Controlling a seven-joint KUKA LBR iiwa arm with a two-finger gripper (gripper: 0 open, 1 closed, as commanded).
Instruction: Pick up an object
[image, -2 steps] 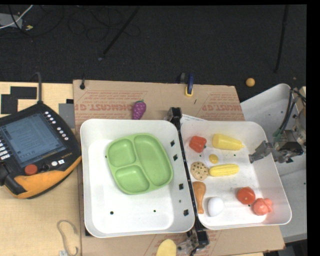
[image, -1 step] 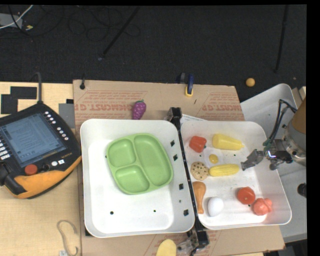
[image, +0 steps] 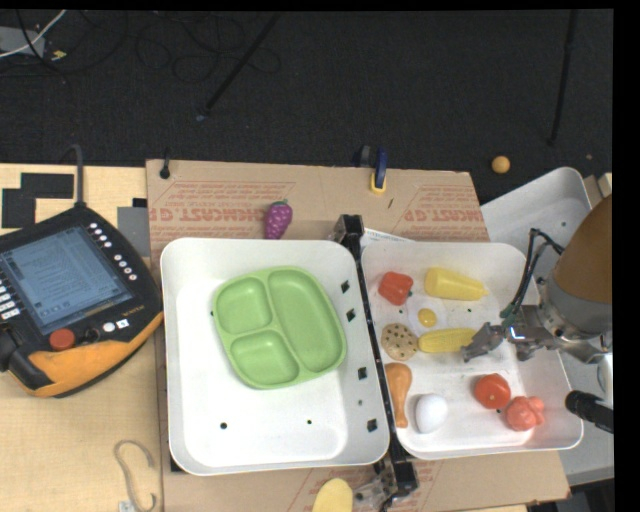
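Several toy foods (image: 455, 285) crowding tool (image: 484, 343)

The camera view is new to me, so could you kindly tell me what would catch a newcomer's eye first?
First comes the bright green divided plate, lying alone in the left white bin. Next, the right bin holds a scatter of toy food: a yellow corn cob, a red pepper, a cookie and a white egg. The arm's hand hangs low over that bin from the right.
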